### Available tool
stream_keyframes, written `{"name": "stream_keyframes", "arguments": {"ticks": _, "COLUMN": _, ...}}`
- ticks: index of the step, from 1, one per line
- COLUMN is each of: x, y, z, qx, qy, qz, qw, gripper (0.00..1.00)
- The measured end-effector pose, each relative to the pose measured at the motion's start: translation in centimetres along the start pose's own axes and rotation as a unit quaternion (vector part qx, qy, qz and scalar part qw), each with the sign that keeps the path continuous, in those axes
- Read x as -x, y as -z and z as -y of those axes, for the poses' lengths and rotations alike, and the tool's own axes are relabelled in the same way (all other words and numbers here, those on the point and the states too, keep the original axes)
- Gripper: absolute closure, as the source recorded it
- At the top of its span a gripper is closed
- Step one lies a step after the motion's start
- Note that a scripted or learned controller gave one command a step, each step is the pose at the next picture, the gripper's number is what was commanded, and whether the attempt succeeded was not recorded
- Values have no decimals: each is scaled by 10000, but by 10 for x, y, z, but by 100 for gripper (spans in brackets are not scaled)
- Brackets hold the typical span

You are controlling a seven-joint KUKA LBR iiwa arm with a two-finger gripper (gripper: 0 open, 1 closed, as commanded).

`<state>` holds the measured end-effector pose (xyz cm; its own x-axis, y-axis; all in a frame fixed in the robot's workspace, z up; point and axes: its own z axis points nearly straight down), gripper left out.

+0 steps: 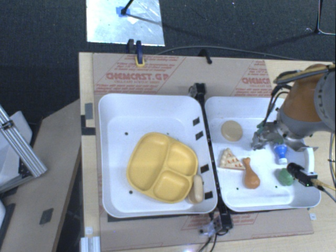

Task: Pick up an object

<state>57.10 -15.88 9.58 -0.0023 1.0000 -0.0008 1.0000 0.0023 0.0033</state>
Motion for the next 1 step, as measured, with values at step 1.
{"name": "stream_keyframes", "arguments": {"ticks": 1, "x": -1, "y": 59, "z": 7, "qx": 14, "qy": 1, "qz": 3, "qw": 10000, "gripper": 100}}
